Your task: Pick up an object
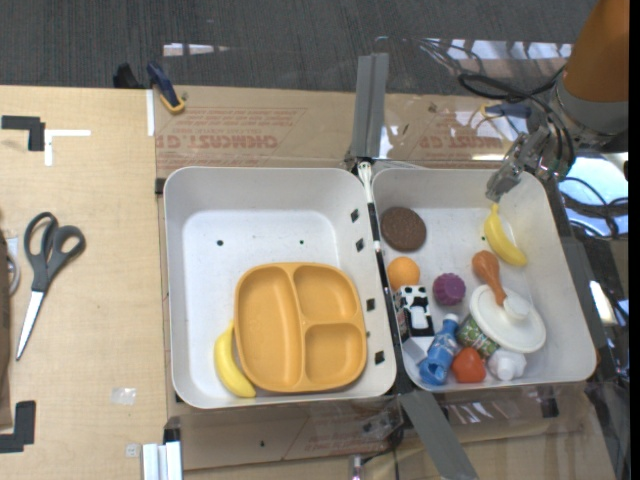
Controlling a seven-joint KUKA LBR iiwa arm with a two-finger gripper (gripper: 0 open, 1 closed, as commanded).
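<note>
- Take the right bin [570, 268] as your landmark: the end effector [510, 180] hangs over its far wall, toward the far right corner, with nothing between its tips.
- You cannot tell from this slant whether those tips stand apart or together, so check that before you descend.
- The closest candidate is the yellow banana [503, 238], lying inside the right bin just below the end effector, near the right wall.
- Judged from here, the step in hand is the approach, and no object has been grasped yet.
- If you choose the banana, line the tips across its narrow width, not along its curve, and come down straight so you miss the bin wall beside it.
- Note the orange drumstick-shaped toy [488, 271] just nearer than the banana; the two look close, so keep your descent on the banana's far half.
- The brown round cookie [403, 228] sits at the bin's far left, well apart from the rest, and lies flat, which would likely be hard to pinch.
- The near end of the right bin is crowded: a white lidded piece [508, 320], a purple ball [449, 289], an orange ball [404, 272] and smaller toys touch or nearly touch, so a grasp there risks catching two things.
</note>
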